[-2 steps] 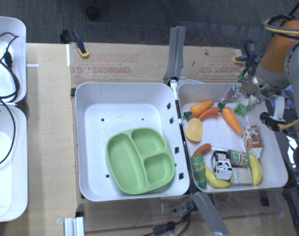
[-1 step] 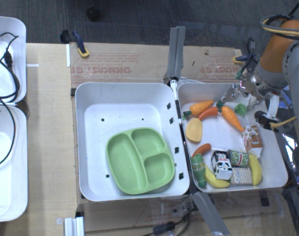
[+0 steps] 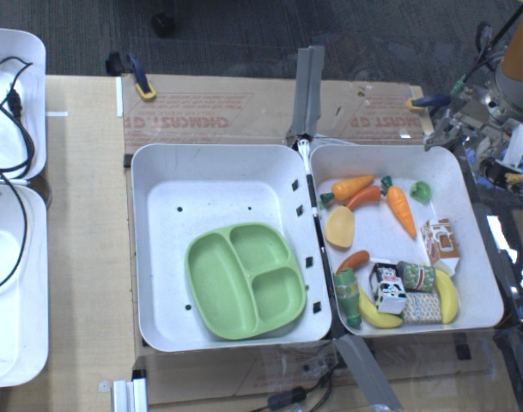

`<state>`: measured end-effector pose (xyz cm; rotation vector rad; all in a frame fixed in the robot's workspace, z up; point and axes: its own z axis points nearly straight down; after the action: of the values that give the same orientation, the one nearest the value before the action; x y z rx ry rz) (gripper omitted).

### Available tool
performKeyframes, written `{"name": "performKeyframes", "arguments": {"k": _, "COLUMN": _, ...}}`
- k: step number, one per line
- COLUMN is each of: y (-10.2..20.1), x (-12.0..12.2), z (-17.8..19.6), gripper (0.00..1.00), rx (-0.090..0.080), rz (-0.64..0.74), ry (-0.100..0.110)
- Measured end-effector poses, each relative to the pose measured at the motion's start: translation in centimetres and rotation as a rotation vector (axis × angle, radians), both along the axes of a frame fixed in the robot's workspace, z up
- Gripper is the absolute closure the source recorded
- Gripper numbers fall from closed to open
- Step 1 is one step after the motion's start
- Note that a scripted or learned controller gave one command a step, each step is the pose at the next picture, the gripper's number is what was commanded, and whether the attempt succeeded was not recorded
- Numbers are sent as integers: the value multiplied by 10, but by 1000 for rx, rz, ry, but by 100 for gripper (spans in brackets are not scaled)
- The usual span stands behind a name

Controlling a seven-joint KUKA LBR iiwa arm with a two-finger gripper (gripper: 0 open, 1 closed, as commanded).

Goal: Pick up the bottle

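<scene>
Bottle (image 3: 347, 297) — the dark green one, as best I can judge — lies flat in the right bin (image 3: 476, 230), well apart from my gripper (image 3: 457, 125), across the bin's diagonal, touching a banana (image 3: 377, 316). Nothing is done yet: the approach, the grasp and the lift all remain. Whether my gripper is open or closed I cannot tell — it hangs over the nearest corner.

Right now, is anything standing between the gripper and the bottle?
Nothing covers the green bottle from above. The gripper is over the right bin's far right corner; carrots and a carton lie low between. A banana lies close beside the bottle.
</scene>
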<state>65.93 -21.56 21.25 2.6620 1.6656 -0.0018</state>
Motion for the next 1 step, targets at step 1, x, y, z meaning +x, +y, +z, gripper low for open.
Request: {"name": "performKeyframes", "arguments": {"k": 1, "y": 105, "x": 0, "z": 84, "gripper": 0, "rx": 1, "rz": -121, "ry": 1}}
